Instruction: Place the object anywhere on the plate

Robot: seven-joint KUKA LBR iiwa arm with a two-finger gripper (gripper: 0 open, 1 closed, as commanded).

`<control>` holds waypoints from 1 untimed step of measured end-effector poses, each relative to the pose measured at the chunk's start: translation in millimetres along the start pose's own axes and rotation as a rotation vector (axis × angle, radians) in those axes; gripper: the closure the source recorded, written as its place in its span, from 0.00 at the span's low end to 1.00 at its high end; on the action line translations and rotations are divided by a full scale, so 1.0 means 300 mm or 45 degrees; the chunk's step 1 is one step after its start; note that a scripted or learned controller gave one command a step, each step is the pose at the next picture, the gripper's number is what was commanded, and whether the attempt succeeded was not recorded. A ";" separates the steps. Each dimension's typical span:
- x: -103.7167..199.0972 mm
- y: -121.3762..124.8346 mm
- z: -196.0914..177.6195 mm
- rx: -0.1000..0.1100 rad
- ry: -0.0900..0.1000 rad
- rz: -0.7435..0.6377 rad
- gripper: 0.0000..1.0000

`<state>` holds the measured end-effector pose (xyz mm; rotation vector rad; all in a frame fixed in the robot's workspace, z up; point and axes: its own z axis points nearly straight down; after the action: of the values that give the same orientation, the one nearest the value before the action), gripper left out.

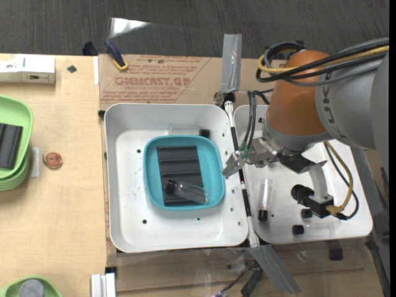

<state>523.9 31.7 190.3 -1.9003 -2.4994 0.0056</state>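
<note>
Here, the gripper point(234, 164) is hanging over the meeting rims of the two bins, just beside the plate's right edge; whether it is open or closed cannot be told from this angle. The teal plate point(150, 166) is sitting in the middle of the left bin point(124, 190); a black ridged block point(178, 161) is taking up most of it, and a clear vial point(185, 190) is lying tilted across the block's near end, so it is resting on the plate.

A second vial point(265, 193) is lying in the right bin point(281, 215), dark cap toward the near side, with a small black piece point(297, 229) close by; the arm point(352, 98) is covering that bin's far half.

Behind the bins a cardboard sheet point(154, 76) is showing red print reading roughly "CHEMCAST GP"; a white box point(25, 70), a green dish point(15, 144) and an orange disc point(52, 159) are lying well apart on the bench at the left.

Bare white floor is ringing the plate, widest along the near and left sides; its right side is sitting close to the bin wall.
</note>
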 end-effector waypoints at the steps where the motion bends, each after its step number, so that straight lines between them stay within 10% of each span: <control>1: 0.044 -0.010 -0.116 -0.003 -0.001 0.082 0.00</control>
<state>517.7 43.8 225.1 -1.9817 -2.4386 0.0036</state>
